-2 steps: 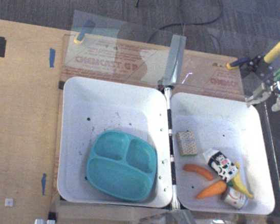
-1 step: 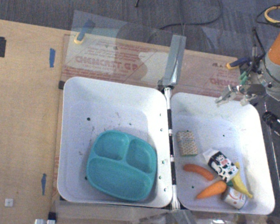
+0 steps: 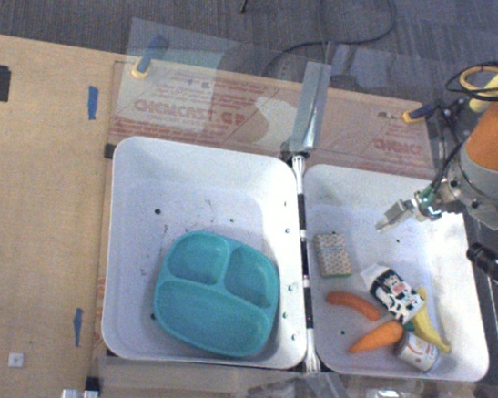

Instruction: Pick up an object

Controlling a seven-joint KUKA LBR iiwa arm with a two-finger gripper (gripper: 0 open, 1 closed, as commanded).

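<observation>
Nothing had been picked up: the gripper (image 3: 400, 213) hung in the far part of the right bin (image 3: 361, 186), above bare white floor, and nothing sat between its fingers. From where I stood I could not tell how wide they were set. All the pickable things lay nearer, well apart from it. A small speckled block (image 3: 332, 254) sat near the bin's left wall. To its right, in a loose heap, were a red sausage (image 3: 353, 303), a carrot (image 3: 377, 337), a black-and-white carton (image 3: 395, 293), a banana (image 3: 431, 330) and a can (image 3: 415, 352), several touching. The block looked the easiest, lying alone and flat. The left bin (image 3: 141, 178) held a teal tray (image 3: 217, 295). The reach, descent and grasp were all left
</observation>
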